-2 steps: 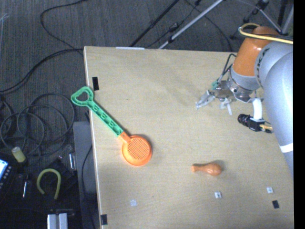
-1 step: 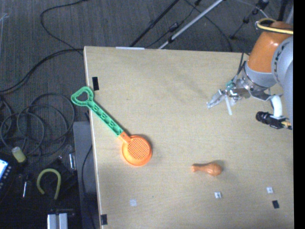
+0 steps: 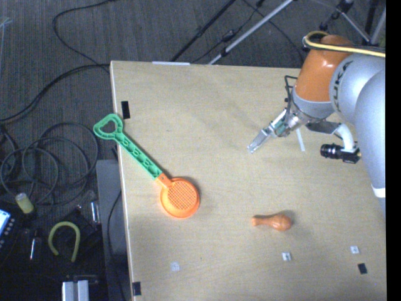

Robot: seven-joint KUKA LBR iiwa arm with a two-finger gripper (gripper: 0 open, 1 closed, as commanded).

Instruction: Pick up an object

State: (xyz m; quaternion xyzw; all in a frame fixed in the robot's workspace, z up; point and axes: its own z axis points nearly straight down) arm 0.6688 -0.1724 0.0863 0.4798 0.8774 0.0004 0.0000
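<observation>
The big pale tan bench top (image 3: 213, 105) fills the middle of the view, with dark carpet and loose black cables off its left side. In from the right comes the grey arm with its orange band (image 3: 321, 74), angled down and leftward, hanging over the upper right part of the surface. Next in size, the toy strainer with a long green handle and round orange mesh head (image 3: 178, 197) lies flat near the left edge, handle running up and away towards the corner. Smaller again — the little orange pear-shaped piece (image 3: 273, 221) lies on its side lower down, well apart from the strainer and below the arm. At the tip, the two-finger gripper (image 3: 258, 143) points towards the bare middle; nothing sits between its ends, and how wide it stands can't be made out from here. By the look of it the pick has not begun — no object is touched or lifted, so choosing, reaching, closing and raising all remain.
</observation>
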